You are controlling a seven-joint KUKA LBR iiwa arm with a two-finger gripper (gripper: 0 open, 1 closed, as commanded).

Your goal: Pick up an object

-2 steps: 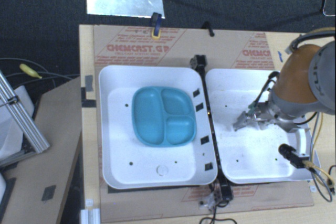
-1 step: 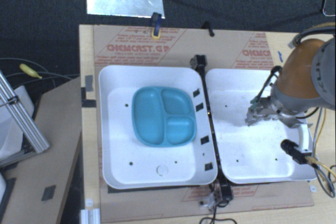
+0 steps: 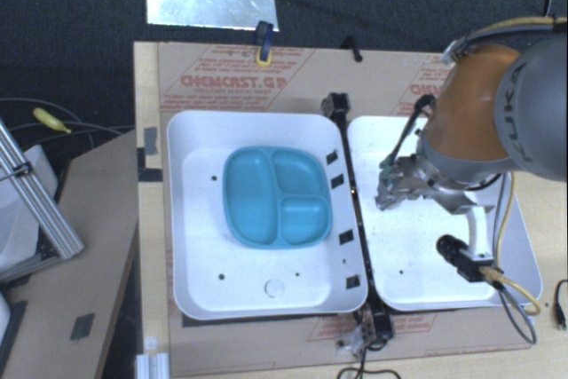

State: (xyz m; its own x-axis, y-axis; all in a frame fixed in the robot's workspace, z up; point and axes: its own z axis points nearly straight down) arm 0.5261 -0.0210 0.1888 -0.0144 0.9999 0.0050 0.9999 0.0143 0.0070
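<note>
Two bins (image 3: 191, 191): side by side, centre frame.
Blue tray (image 3: 275, 196): left bin, margins all round.
Gripper (image 3: 389, 191): right bin, beside divider; jaws' state unclear.

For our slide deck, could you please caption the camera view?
Gripper over the right bin; blue divided plate in the left bin.

My arm (image 3: 524, 102) is grey with an orange band (a dull, coppery orange). Below me sit two white bins (image 3: 191, 191), the left one carrying a light blue plate (image 3: 275, 195), on a tan tabletop (image 3: 293, 75) with red lettering.
</note>
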